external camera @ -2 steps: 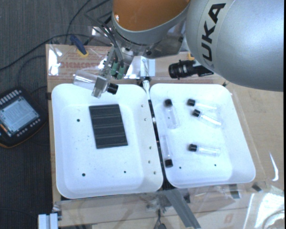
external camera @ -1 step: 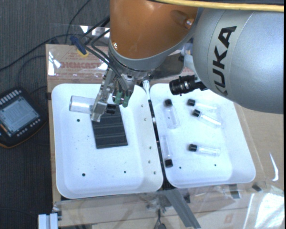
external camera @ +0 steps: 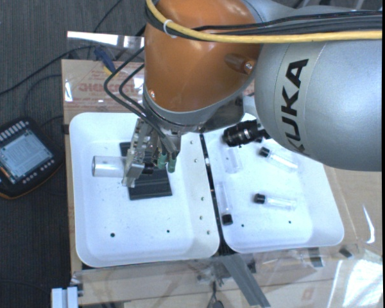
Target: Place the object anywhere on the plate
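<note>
A small black square plate lies in the left white bin, partly hidden under the wrist. A clear tube lies on its side on the bin floor just left of the plate, its right end reaching the plate's left edge. My gripper hangs low over the plate, its fingers apart and open. The left finger stands right at the tube's right end. Nothing shows between the fingers.
The right bin holds several clear tubes with black caps, such as one at the upper right and another lower down. A further tube lies along the divide. The big arm covers the back of both bins. A pendant sits left of the bench.
</note>
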